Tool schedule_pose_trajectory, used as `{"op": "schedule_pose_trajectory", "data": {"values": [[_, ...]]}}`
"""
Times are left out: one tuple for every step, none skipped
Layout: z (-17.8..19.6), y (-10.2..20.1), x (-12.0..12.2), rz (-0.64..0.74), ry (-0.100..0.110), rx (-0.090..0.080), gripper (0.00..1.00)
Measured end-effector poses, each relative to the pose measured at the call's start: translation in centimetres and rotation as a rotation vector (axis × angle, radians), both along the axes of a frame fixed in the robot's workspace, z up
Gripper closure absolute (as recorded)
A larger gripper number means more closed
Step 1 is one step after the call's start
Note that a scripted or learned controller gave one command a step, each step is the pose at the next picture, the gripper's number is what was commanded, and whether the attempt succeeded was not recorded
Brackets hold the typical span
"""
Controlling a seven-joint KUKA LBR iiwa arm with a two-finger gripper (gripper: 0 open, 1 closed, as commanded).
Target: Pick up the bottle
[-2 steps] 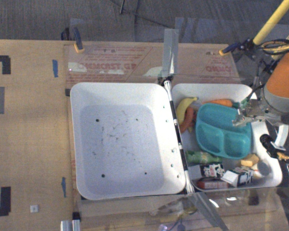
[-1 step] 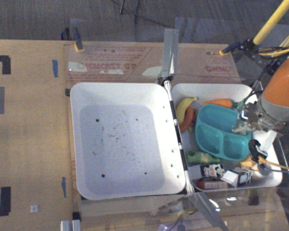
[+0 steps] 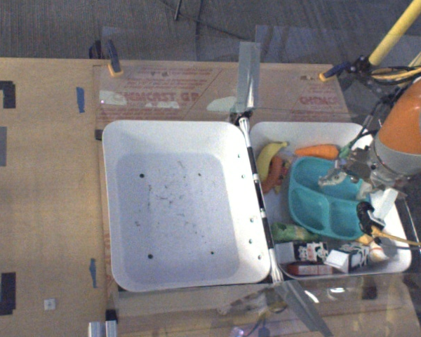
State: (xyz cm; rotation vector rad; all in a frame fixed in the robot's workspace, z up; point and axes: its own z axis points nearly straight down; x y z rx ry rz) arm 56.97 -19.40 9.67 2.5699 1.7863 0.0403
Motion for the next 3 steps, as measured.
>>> {"op": "schedule_pose_trajectory", "data": {"values": [[0.2, 0.0, -2.0, -0.200, -0.007, 0.016, 0.00], [-0.2, 2.1, -0.3, -0.528, 0.002, -0.001, 0.00], [9.8, 6.2, 6.0, -0.533, 0.031, 0.002, 0.00]]}}
